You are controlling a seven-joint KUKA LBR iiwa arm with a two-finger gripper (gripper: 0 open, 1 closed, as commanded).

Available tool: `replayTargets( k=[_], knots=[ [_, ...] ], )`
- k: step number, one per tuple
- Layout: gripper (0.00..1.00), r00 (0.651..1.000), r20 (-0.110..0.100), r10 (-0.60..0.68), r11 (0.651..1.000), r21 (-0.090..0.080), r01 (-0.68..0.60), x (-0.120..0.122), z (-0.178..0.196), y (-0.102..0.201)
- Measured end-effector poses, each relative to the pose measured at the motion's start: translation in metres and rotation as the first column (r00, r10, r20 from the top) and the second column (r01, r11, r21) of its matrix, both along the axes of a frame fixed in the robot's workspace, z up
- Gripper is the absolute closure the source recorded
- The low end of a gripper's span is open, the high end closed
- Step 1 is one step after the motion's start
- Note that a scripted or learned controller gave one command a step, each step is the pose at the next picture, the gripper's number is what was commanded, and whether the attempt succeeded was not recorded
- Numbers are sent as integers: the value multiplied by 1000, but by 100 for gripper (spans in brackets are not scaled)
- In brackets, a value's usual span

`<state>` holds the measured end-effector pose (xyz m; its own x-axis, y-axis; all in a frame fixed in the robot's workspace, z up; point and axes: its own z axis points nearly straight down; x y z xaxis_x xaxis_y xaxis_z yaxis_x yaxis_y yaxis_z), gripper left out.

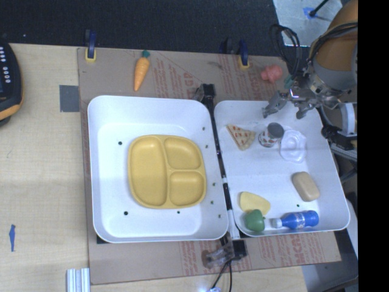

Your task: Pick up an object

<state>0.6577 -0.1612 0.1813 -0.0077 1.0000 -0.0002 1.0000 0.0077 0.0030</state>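
Note:
My gripper hangs over the far edge of the right bin, fingers spread open with nothing between them. Just in front of it stand a small dark-lidded jar and a clear plastic cup. A tan waffle-textured wedge lies left of the jar. Toward the near side lie a tan oblong piece, a yellow wedge, a green round item and a blue bottle on its side.
The left bin holds a yellow divided plate. A toy carrot and a pink item lie on the board beyond the bins. A dark handset sits at the far left edge.

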Motion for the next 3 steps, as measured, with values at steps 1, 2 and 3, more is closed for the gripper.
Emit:
replayTargets(
  k=[1,2,3],
  knots=[
    [0,1000,3,-1,1000,-1,1,-7,-69,-24],
    [0,1000,4,-5,1000,-4,5,1,21,-52],
    [0,1000,-22,-7,1000,5,7,-117,-61,-47]
  ],
)
